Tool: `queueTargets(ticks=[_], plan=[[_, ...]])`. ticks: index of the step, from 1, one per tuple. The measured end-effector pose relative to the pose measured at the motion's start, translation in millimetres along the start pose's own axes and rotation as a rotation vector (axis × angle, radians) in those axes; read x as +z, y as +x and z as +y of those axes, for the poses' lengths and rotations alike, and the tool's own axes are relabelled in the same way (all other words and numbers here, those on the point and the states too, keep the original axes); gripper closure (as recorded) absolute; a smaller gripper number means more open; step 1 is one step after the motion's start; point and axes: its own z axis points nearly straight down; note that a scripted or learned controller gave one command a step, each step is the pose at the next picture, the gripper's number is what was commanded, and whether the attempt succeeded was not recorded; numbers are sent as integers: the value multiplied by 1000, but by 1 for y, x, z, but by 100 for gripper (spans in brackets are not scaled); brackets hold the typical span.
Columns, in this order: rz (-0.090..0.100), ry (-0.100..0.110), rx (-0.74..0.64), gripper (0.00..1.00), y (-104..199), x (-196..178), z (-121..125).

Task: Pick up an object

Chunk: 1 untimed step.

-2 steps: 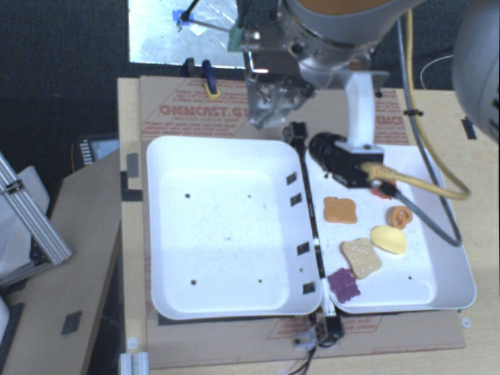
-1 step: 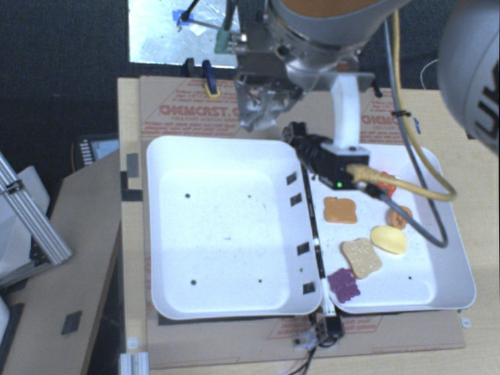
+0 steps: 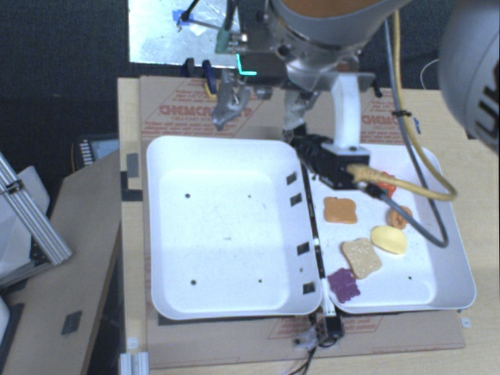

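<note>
From the slanted overhead view, two shallow white bins sit side by side on the bench (image 3: 94,233). The left bin (image 3: 168,287) shows bare floor with a few dark specks. The right bin (image 3: 437,291) holds the loose items, gathered toward its near and middle part: an orange toast-shaped piece (image 3: 340,210), a tan bread-like slice (image 3: 362,257) just nearer than it, a purple lump (image 3: 343,285) by the near edge close to the divider, a yellow rounded piece (image 3: 389,240) to the right of the slice, and a small reddish-brown object (image 3: 398,217) just beyond the yellow one, partly hard to make out. An orange bit (image 3: 380,180) lies farther back, partly covered by a yellow cable (image 3: 422,162) that loops across the bin.

The arm (image 3: 336,14) fills the far upper part of the view, its upper body cut off by the top edge. The gripper (image 3: 258,116) hangs over the far rim, above the cardboard beyond the left bin, well apart from all the items. Its two fingers stand apart with nothing between them. A black block (image 3: 332,166) and a white bracket (image 3: 346,116) hide part of the right bin's far left corner.
</note>
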Motion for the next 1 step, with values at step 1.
queueTargets(ticks=[1], plan=[[2, -2, -3, 100, 0, -12, 0]])
